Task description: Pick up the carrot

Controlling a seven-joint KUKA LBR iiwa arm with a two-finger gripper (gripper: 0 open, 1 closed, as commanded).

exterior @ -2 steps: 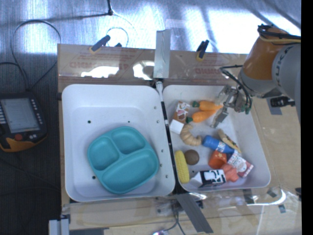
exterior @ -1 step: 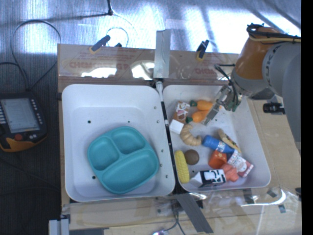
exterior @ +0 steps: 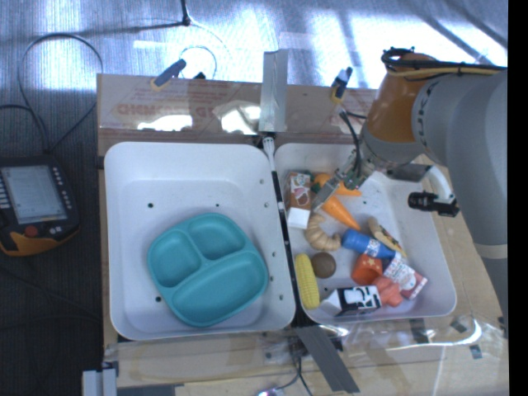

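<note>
Clearly the arm (exterior: 450,130) has been brought in from the right so that its wrist hangs over the back of the right bin (exterior: 441,283), where the carrot (exterior: 341,211) lies. The gripper (exterior: 345,180) sits low over the carrot's thick end, just behind it and seemingly close to touching, which suits a grasp from above at the widest, easiest part. The carrot lies flat on the bin floor, its point aimed toward the front right, crowded by other toys: a bread piece (exterior: 322,236) just in front of it, a blue bottle (exterior: 363,243) near its tip, and a corn cob (exterior: 307,279) and a brown ball (exterior: 323,264) farther forward. That crowding probably explains the steep approach, since a sideways reach would likely knock the neighbours. How far the gripper is open cannot be told; it is small and dark against the clutter, and the wrist shades it. Nothing can be seen held in it, and the carrot looks to rest on the bin, so I judge the pick not yet made. The left bin (exterior: 132,188) holds a teal plate (exterior: 208,266), well apart from all this.
</note>
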